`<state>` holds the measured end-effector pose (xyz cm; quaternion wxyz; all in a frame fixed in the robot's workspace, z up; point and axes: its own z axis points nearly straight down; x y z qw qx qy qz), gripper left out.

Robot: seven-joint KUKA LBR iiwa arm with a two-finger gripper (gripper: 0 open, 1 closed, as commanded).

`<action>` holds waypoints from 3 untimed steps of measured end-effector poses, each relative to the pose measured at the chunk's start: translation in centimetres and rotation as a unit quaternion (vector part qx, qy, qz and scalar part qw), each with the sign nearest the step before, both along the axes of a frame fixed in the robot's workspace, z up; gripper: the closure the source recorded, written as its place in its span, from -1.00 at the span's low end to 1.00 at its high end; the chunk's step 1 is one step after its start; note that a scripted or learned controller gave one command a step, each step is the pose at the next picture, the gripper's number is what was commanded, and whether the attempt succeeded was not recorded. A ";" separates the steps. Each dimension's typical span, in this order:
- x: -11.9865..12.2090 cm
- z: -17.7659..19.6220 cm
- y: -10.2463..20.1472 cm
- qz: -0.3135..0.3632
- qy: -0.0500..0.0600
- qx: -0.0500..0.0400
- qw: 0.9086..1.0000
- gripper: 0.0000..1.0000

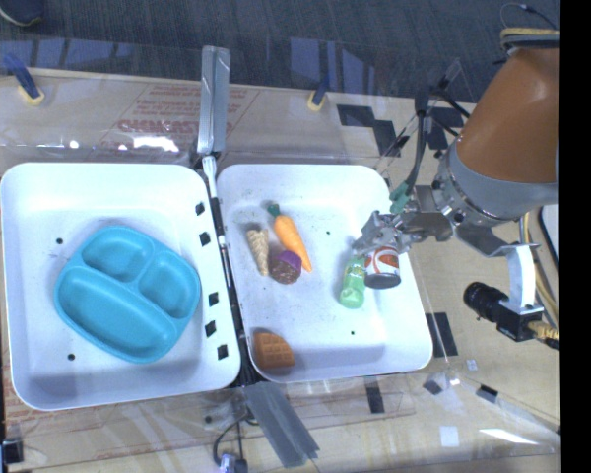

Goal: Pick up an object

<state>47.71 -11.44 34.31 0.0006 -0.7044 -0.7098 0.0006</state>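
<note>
Right bin (pixel 305 358) | red-white can (pixel 383 266), on its side | jaws (pixel 379 236) state unclear

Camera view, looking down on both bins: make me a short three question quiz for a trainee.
1. True or false: the blue divided tray lies in the same bin as the carrot.
2. Which thing lies nearest the hand? A) the brown bread piece B) the small can C) the blue divided tray
3. Fill in: the green bottle lies just to the ___ of the small can in the picture.

Key: 1 false; 2 B; 3 left.
</note>
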 end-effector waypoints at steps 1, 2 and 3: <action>0.0 0.6 0.9 0.000 -0.001 0.000 1.000 1.00; 0.0 0.2 0.9 0.000 0.000 0.000 1.000 1.00; 0.0 0.5 0.4 0.000 0.000 0.000 1.000 1.00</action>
